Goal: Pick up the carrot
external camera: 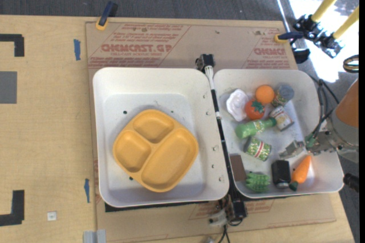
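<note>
- Near the right bin's right wall, in the camera view, the claw (300,148) is being seen as a grey metal piece reaching in from the right; whether it is open or closed cannot be told.
- No object is being gripped by it, so far as can be seen.
- The carrot (302,169) is lying in the right bin (328,182), in its lower right corner, tilted, with its green end pointing down; it is being shown just below the claw, and contact between them cannot be judged.
- A black block (280,173) is resting just left of the carrot.
- A green leafy toy (257,181) is lying further left, along the bottom wall.
- A striped can (258,149) is being seen near the bin's middle, on its side.
- An orange ball (264,93) and a red tomato (254,110) are sitting close together in the upper part.
- The left bin (108,88) is being occupied by a yellow divided plate (155,149).
- Both bins are being carried side by side by the counter (45,122).
</note>
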Available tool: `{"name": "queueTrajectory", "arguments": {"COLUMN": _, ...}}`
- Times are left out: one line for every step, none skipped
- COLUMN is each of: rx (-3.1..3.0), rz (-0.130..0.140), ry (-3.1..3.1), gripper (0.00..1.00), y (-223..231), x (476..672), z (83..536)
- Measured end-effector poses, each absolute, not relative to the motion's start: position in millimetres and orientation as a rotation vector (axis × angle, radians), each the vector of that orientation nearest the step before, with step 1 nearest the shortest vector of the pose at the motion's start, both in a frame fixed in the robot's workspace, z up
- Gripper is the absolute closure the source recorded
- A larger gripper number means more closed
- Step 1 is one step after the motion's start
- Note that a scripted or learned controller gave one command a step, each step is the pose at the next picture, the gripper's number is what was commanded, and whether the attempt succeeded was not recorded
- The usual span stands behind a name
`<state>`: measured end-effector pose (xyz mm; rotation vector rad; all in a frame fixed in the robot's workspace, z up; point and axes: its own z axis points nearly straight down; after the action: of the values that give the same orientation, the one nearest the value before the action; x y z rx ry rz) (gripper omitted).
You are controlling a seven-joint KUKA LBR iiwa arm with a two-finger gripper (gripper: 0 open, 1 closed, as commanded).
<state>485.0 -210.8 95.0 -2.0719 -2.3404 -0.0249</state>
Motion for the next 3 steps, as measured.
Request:
{"name": "queueTrajectory", "arguments": {"rx": -2.137, "rz": -0.012, "ry": -2.296, "gripper": 0.0, "y": -202, "x": 481.9, "z": 85}}
{"name": "queueTrajectory", "arguments": {"rx": -2.237, "rz": -0.035, "ry": -2.176, "gripper": 0.0, "y": -208, "x": 486.2, "z": 87}}
{"name": "queueTrajectory", "arguments": {"rx": -2.347, "rz": -0.003, "ry": -2.092, "gripper": 0.0, "y": -201, "x": 570.7, "z": 142}}
